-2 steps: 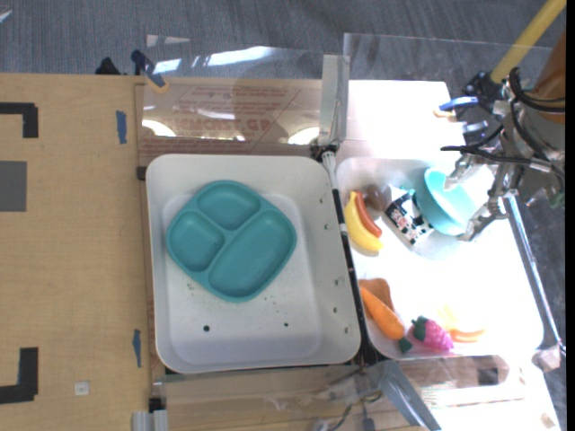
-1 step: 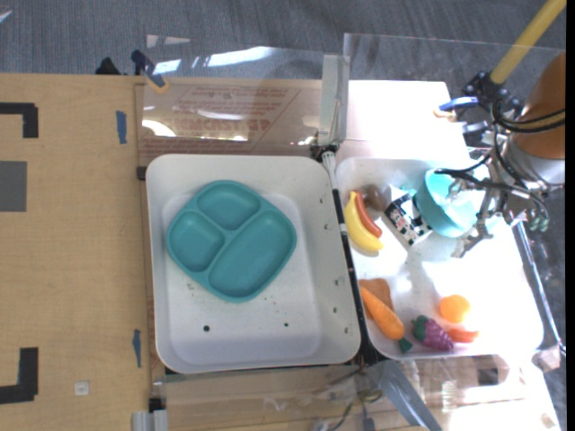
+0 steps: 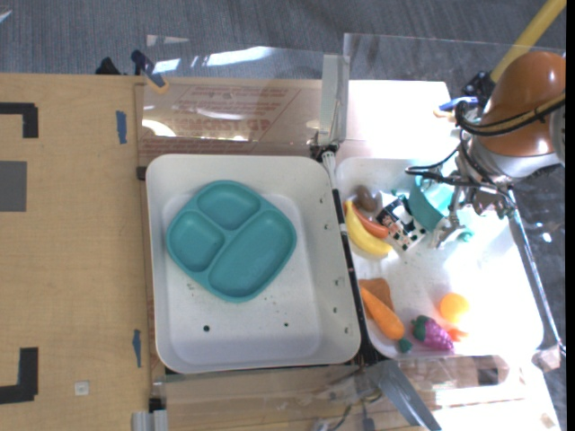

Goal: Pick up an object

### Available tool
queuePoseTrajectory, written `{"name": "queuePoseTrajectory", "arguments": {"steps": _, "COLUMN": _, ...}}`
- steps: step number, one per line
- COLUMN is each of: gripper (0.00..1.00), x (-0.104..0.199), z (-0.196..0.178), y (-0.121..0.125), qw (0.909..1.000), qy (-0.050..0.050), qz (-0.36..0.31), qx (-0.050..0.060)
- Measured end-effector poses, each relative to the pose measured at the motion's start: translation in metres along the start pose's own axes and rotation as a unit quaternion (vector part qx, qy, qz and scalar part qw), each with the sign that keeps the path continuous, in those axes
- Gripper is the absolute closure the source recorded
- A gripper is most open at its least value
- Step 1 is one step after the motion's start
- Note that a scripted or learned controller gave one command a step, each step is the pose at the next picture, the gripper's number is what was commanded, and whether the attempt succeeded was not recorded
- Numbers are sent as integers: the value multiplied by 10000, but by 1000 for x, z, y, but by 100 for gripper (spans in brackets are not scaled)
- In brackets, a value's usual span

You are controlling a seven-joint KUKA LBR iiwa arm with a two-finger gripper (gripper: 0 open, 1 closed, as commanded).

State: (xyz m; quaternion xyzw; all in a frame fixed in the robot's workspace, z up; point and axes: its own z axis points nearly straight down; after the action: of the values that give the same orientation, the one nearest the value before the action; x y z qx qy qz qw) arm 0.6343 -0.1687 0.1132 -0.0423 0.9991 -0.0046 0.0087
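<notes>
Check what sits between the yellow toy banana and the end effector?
In the camera view, a small black-and-white block lies between the yellow toy banana and the end effector.

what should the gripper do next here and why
Probably lower a little further and slightly toward the left bin. The gripper sits over the right bin, beside the cluster of the banana and a small black-and-white item, with nothing visibly between its fingers. The carrot, orange and grapes lie farther off, toward the near edge.
</notes>
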Motion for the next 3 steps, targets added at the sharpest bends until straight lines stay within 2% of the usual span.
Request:
{"name": "queuePoseTrajectory", "arguments": {"steps": 1, "gripper": 0, "x": -16, "z": 26, "y": -67, "qw": 9995, "qy": 318, "qz": -1, "qx": -80}}
{"name": "queuePoseTrajectory", "arguments": {"steps": 2, "gripper": 0, "x": -32, "z": -50, "y": -58, "qw": 9945, "qy": 5, "qz": -1051, "qx": -25}}
{"name": "queuePoseTrajectory", "arguments": {"steps": 3, "gripper": 0, "x": -34, "z": 17, "y": 9, "qw": 9908, "qy": 76, "qz": -1347, "qx": -76}}
